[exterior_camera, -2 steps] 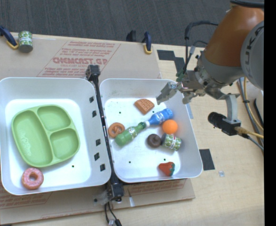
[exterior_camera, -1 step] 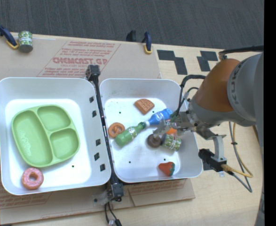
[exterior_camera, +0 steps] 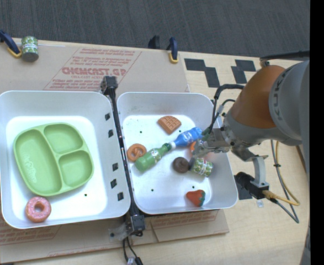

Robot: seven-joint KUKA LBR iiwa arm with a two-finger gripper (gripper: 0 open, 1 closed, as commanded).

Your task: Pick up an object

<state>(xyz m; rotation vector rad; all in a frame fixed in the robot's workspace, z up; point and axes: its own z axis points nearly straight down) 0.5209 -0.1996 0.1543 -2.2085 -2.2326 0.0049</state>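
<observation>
Gripper [exterior_camera: 204, 150] low in the right bin [exterior_camera: 150, 195], finger spread hard to tell, just above a green can [exterior_camera: 202, 168], one blue bottle [exterior_camera: 185, 137], one green bottle [exterior_camera: 152, 158], two donuts, one green tray [exterior_camera: 53, 158]

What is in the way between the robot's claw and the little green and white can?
Nothing visible. The gripper sits just above the small green and white can in the right white bin. A blue bottle and brown round piece lie close beside it.
</observation>
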